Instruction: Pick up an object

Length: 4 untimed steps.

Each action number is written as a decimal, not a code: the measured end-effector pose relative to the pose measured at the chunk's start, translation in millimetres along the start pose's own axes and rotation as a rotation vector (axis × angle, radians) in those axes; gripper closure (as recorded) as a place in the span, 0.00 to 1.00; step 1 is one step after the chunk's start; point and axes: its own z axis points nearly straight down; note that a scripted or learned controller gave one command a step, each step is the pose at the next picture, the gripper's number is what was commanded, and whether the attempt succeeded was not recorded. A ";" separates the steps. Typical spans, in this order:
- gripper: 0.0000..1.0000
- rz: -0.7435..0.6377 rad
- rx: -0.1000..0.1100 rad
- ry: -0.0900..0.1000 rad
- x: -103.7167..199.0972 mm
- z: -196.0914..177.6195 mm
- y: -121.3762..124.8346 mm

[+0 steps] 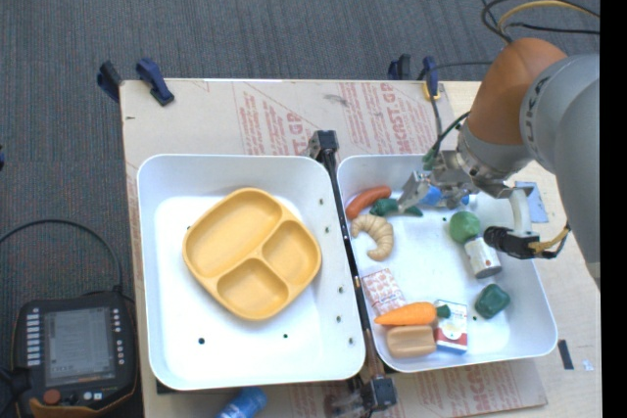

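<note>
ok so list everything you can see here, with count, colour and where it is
bins: 2, white, side by side on the bench
divided plate: 1, yellow, left bin
croissant: 1, tan, right bin, upper left
sausage: 1, orange-red, right bin, top left
carrot: 1, orange, right bin, near front
bread piece: 1, tan, right bin, front
small carton: 1, red and white, beside the bread piece
green pieces: 2, one mid right, one lower right
can: 1, white, right bin
clamps: several, blue, bench edges
pendant: 1, grey, lower left floor
arm: 1, grey with orange band, from right
gripper: 1, over right bin's top
</note>
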 end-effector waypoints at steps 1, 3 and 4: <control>1.00 -0.001 0.000 0.001 -0.2 -10.3 0.3; 0.00 0.006 0.000 -0.001 26.6 20.9 -0.8; 0.00 0.005 0.000 -0.001 54.8 20.6 -0.3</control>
